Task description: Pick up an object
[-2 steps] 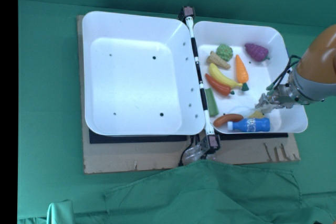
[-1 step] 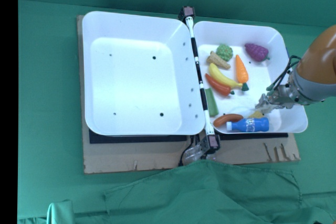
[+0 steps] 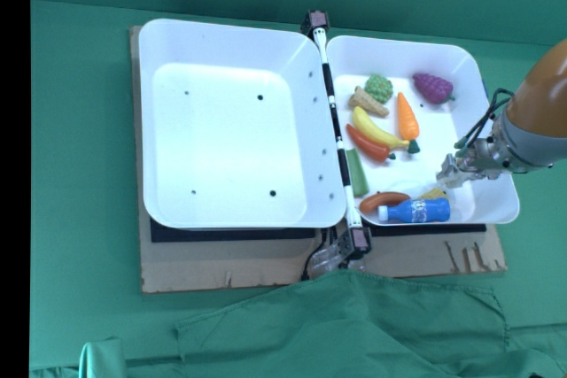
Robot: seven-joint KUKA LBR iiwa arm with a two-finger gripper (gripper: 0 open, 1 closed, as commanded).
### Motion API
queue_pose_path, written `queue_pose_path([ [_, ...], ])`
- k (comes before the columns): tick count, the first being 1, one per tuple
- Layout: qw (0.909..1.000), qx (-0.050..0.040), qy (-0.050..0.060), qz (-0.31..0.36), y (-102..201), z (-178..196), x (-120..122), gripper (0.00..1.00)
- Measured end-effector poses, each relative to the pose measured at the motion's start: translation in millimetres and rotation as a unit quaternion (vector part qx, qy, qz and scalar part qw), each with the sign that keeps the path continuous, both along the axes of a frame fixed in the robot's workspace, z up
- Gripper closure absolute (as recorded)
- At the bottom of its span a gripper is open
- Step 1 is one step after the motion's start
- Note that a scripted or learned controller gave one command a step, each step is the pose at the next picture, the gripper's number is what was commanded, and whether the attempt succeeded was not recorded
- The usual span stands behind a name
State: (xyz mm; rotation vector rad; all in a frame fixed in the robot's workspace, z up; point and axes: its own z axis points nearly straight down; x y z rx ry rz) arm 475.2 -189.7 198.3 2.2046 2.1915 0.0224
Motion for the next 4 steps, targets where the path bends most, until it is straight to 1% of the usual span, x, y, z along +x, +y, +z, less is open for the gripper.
queue_pose_path([
  [1, 1.0000, -0.0014, -0.002, -0.002, -1.4, 11.5, 0.7, 1.00],
  [2, 1.0000, 0.0022, 0.008, 0.000, 0.3, -13.3, -4.0, 1.00],
  [3, 0.9999, 0.0046, 0.012, 0.003, 29.6, 37.6, 15.5, 1.00],
  [4, 0.9999, 0.0055, 0.016, 0.000, 15.8, 31.0, -2.3, 1.00],
])
